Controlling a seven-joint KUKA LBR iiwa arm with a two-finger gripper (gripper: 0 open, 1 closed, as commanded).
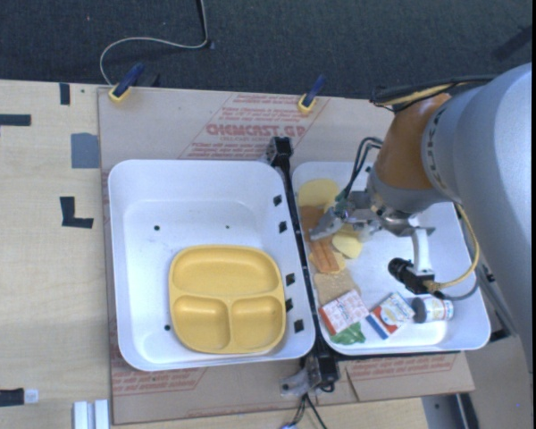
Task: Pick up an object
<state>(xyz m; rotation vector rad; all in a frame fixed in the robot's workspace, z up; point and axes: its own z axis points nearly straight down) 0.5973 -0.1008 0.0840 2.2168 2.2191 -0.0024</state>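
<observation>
Camera view shows you the gripper (332, 224) low in the right bin (469, 329), right of centre frame, over a pale yellow piece (346, 246). You cannot tell its state. Your step looks like the reach-in; next, seat squarely on that piece, then lift.

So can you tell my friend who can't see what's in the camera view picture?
A grey and orange robot arm reaches from the right into the right white bin, its gripper low over pale yellow food pieces among small packets. The left white bin holds a yellow divided tray.
</observation>
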